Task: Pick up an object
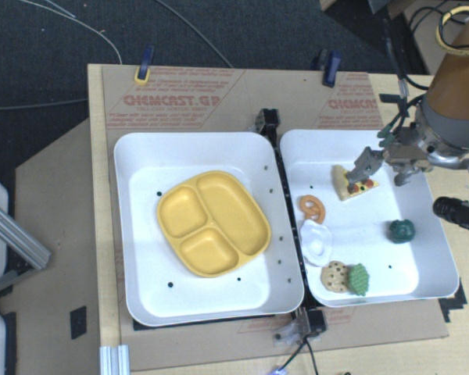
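We are at the reach: our gripper [373, 165] hangs spread and holding nothing, the pizza slice [352, 183] just beneath; next we lower and clench.

A robotics lab: clamped cardboard bench [219, 84], loose cables [102, 22], robot arm [453, 92].

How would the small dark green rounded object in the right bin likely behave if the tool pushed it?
The green object looks rounded and lumpy, so it would probably roll or wobble. It appears small, likely light, and sits apart from the other items, so it may skid across the white bin.

Even bright light, soft focus
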`<state>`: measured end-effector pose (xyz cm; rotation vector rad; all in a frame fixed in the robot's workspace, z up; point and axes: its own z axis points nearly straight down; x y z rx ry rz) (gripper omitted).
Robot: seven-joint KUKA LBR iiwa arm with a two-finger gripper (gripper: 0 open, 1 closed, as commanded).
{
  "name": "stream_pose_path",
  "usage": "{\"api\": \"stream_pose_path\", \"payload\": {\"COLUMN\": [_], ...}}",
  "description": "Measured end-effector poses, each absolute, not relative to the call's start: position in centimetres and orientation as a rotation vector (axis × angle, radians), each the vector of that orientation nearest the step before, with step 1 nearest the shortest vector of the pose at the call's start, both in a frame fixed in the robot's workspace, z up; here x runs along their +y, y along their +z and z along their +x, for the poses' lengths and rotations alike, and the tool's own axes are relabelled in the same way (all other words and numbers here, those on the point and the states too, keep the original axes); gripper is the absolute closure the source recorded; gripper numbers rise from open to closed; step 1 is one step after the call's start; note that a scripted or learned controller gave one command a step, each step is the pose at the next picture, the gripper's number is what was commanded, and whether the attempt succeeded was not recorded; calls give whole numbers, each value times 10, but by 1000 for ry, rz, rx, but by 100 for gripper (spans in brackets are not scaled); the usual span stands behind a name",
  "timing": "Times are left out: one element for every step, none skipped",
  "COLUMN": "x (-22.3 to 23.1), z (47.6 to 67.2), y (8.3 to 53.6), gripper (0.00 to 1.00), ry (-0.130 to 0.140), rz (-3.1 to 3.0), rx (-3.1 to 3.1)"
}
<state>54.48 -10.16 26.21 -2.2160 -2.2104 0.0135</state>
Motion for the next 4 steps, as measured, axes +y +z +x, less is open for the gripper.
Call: {"api": "stream_pose_path", "payload": {"x": [-101, -101, -93, -101], "z": [547, 548, 554, 546], "y": [269, 226, 174, 124], "gripper": [0, 0, 0, 0], "ry": [1, 5, 6, 6], "rz": [-2220, -2218, -2217, -2218], "rx": [-2221, -2217, -2217, -2215]}}
